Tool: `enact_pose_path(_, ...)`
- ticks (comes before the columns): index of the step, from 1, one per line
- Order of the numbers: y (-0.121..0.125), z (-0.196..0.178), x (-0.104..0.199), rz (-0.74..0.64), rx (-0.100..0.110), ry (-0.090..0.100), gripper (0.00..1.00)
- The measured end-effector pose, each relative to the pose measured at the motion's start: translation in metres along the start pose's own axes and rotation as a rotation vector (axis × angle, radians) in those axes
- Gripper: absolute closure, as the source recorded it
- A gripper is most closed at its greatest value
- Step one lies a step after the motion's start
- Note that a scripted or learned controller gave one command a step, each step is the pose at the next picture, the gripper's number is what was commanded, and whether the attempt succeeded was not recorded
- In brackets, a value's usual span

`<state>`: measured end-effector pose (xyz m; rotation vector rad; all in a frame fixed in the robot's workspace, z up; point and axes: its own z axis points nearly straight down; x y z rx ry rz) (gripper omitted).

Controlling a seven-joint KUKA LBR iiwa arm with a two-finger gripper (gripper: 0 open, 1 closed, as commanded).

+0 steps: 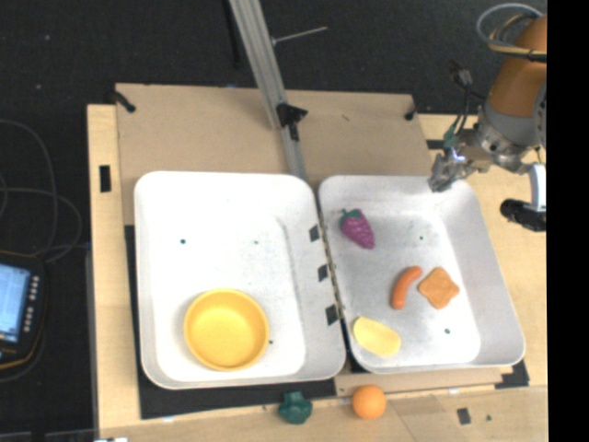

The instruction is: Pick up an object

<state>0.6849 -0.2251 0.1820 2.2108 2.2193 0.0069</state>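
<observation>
The right bin [479, 238] holds a purple grape bunch [357, 228] near its far left, an orange sausage [404, 286] and an orange-brown toast piece [439, 287] in the middle, and a pale yellow slice [375, 336] at its near left corner. A yellow bowl [225, 328] sits in the left bin [184, 210] near the front. My gripper [444, 174] hangs over the far right corner of the right bin, well away from all the objects, with nothing seen in it.
An orange ball [368, 401] and a small green item [294, 408] lie on the bench in front of the bins. A slanted metal pole [267, 72] rises behind the bins' seam. A tablet [14, 307] sits off the bench's left.
</observation>
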Motion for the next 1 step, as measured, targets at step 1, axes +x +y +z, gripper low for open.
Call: enact_pose_path(1,0.0018,-0.0558,-0.0023,-0.001,0.001,0.0,1.0)
